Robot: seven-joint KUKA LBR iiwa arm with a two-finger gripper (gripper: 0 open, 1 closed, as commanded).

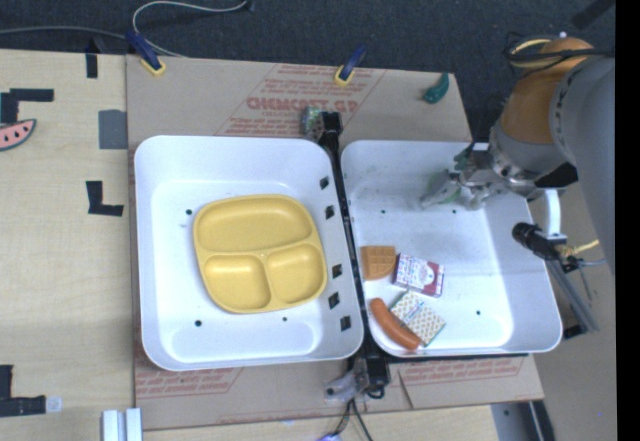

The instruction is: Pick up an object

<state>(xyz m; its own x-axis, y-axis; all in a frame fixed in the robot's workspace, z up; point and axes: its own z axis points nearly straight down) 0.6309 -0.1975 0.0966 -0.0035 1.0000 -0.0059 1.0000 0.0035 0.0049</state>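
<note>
Gripper [443,191] low over the bare upper floor of the right bin [500,329], fingers spread a little apart with nothing between them. Toward 7 o'clock from it, well apart, a cluster by the bin's lower left corner: toast slice [377,261], red-and-white packet [418,275] just beside at 3 o'clock, sausage [394,324] and patterned cracker packet [417,317] below (these two touching). Yellow divided plate [260,251] in the left bin [165,329]

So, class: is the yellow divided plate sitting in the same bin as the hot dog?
No: the yellow divided plate lies in the left bin, the hot dog in the right bin.
</note>
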